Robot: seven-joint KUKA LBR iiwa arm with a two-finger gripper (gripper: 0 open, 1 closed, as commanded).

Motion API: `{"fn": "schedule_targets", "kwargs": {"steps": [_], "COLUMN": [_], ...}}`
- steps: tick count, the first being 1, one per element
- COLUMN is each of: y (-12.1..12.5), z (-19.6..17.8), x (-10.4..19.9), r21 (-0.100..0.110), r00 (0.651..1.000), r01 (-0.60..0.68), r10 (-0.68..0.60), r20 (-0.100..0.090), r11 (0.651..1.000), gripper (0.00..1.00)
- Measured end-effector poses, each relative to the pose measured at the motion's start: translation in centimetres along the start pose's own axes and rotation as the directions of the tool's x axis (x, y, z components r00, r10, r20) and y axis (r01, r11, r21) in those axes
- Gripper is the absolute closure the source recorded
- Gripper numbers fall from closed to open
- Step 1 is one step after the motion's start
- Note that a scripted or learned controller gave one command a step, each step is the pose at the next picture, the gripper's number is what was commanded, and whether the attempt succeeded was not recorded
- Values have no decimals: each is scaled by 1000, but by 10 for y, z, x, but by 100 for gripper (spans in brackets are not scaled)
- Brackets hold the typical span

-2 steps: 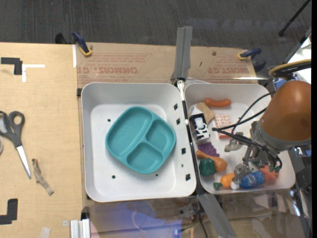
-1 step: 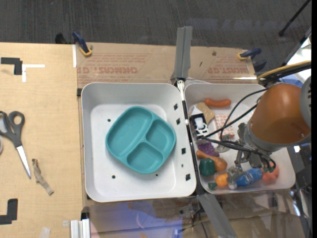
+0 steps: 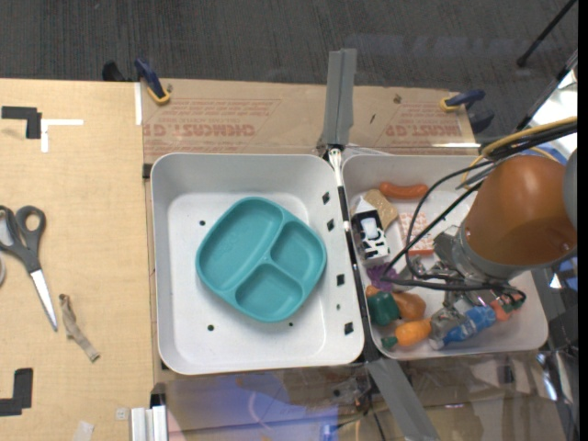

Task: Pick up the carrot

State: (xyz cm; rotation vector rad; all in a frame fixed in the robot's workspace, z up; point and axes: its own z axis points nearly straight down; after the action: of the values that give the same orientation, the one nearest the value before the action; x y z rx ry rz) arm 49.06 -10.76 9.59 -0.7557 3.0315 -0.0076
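The carrot point(image 3: 412, 332), orange with a green stub at its left end, lies near the front edge of the right bin point(image 3: 441, 165). My gripper point(image 3: 450, 312) hangs low over the front of that bin, just right of the carrot, under the orange wrist band point(image 3: 519, 211). Cables and clutter hide its tips. Nothing can be made out in its grasp.
Around the carrot lie a green and orange toy point(image 3: 382, 306), a purple piece point(image 3: 380, 270), a blue bottle point(image 3: 470, 325), a black-and-white box point(image 3: 369, 232), a tan slice point(image 3: 381, 208) and a sausage point(image 3: 404, 190). The left bin point(image 3: 175, 274) holds a teal divided plate point(image 3: 264, 258). Scissors point(image 3: 28, 251) lie far left.
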Motion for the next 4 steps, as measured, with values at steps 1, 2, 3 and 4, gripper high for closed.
{"fn": "schedule_targets", "kwargs": {"steps": [1,2,3,4], "y": [6,0,8,1], "z": [2,2,3,3], "x": [-4,3,9,13], "r21": [-7,-11,-15,-15], "r00": [966,805,817,533], "r01": [259,593,576,846], "r10": [-259,-594,-576,-846], "r20": [-6,-3,-4,2], "r11": [966,805,817,533], "gripper": [0,0,0,0]}}
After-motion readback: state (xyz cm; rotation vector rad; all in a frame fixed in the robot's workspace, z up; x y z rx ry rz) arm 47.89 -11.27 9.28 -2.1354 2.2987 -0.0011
